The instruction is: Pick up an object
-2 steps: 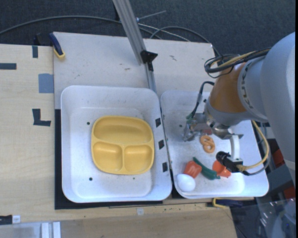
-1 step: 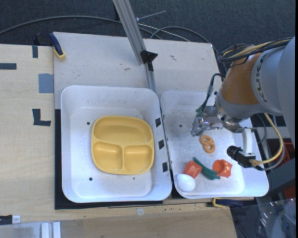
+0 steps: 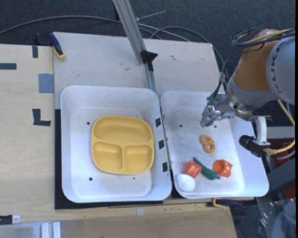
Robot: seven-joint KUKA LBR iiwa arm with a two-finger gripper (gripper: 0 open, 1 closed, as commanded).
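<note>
Orange pretzel lies just below the gripper, likely its target; whether the hand is open or closed, I cannot tell

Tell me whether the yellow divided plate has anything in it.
Empty. The yellow divided plate lies flat in the left bin, and all three compartments show bare yellow; the small objects, like the pretzel, are in the right bin.

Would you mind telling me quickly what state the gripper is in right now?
Gripper: above the right bin, just over the pretzel; nothing visibly held, and open or closed cannot be told.
</note>
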